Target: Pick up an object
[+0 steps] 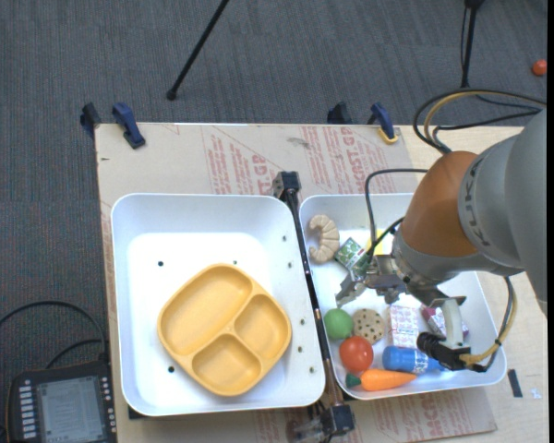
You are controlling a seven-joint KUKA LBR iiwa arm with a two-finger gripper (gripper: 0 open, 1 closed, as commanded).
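Your jaws hang spread, grasping nothing, over the right bin. Below them you have one round green ball, one speckled cookie, one red tomato, one tapered carrot. Left bin: one yellow three-compartment tray.

Dark grey carpet all round. Tripod legs at top. Cardboard-topped counter, blue clamps along far edge.

Your desk is topped with a printed cardboard sheet, blue clamps gripping its far edge. On it, two white bins sit side by side and touching: the left bin, the right bin.
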